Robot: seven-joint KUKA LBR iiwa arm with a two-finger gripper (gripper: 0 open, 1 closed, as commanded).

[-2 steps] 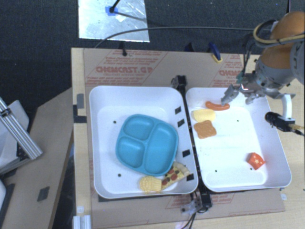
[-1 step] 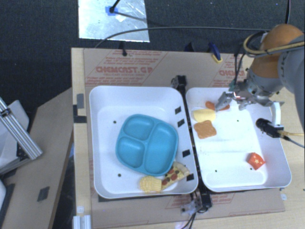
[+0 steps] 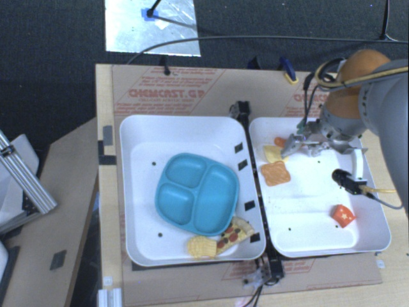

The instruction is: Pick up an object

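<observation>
**A:** Where is the metal hand (image 3: 299,143)?

**B:** Low in the far part of the right shallow white plastic bin (image 3: 313,200), its tip just beside a flat pale-yellow piece (image 3: 273,153). Wide or narrow, I cannot tell from this angle.

**A:** What lies around it?

**B:** A small orange-red bit (image 3: 279,142) sits by the yellow piece's far side. A ridged orange square (image 3: 276,173) is just nearer, and a glossy red block (image 3: 343,215) is well apart.

**A:** And the other bin?

**B:** The left white bin (image 3: 144,165) holds a smooth blue divided plate (image 3: 197,192). At its near edge are a bumpy yellow lump (image 3: 201,246), perhaps toy corn, and a toy pizza slice (image 3: 233,233).

**A:** The surroundings?

**B:** Both bins rest on a brown board printed in red (image 3: 166,91) over the pale bench (image 3: 83,171). Beyond it are dark carpet (image 3: 51,43) and a shiny silver sheet (image 3: 150,18).
</observation>
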